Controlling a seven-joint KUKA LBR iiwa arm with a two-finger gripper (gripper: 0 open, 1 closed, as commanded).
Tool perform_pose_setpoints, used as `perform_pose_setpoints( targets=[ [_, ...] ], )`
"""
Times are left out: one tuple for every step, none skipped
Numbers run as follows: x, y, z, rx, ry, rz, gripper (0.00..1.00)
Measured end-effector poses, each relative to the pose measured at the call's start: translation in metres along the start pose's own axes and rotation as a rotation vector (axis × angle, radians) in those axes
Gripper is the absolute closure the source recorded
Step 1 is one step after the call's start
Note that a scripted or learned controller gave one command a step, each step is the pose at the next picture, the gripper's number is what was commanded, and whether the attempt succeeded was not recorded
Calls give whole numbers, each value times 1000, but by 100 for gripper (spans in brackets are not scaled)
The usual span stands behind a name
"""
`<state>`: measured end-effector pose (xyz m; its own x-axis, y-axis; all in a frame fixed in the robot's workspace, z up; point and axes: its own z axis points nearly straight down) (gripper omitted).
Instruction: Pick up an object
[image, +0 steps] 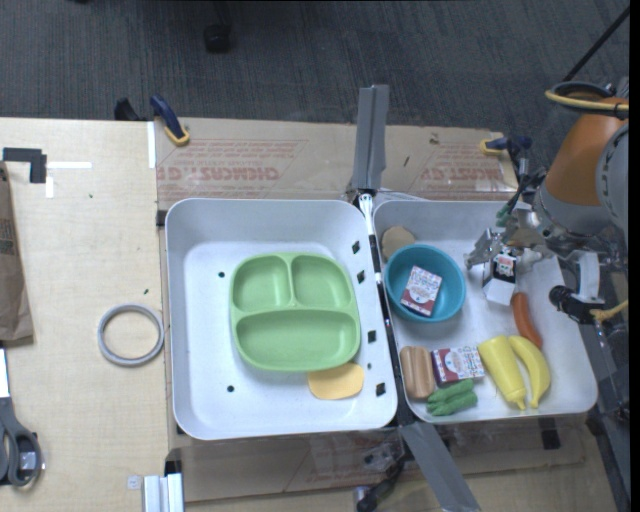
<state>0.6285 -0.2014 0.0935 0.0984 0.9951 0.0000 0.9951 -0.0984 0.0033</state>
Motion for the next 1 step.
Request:
perform_pose_setpoints(
  targets=[
    [0, 0, -9, 1, -3, -3, 100]
  ],
)
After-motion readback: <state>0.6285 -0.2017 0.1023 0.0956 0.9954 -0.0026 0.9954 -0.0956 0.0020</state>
